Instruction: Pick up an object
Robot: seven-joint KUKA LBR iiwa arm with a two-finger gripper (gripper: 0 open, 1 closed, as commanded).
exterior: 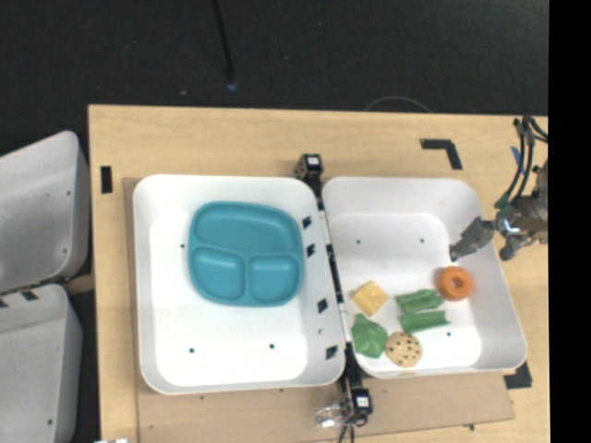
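- several small objects are seen in the near part of the right bin (462, 197), well inside its walls.
- an orange round piece (455, 283) lies furthest to the right of the group, close to the right wall.
- just left of it two green long pieces (421, 309) are placed one above the other, almost touching.
- a yellow wedge (370, 297) lies further left, and below it a green leafy piece (368, 337) is found near the divider between the bins.
- a tan round cookie with dark dots (404, 348) rests beside the green leafy piece, near the front wall.
- the gripper (478, 233) is located over the right side of the right bin, just above the orange round piece and apart from it; one dark finger is pointed to the left and down, nothing is seen between the fingers, and it cannot be told how wide they stand.
- the left bin (157, 340) holds a blue divided plate (246, 252) in its far half.
- both bins are set side by side on a wooden bench (231, 137).
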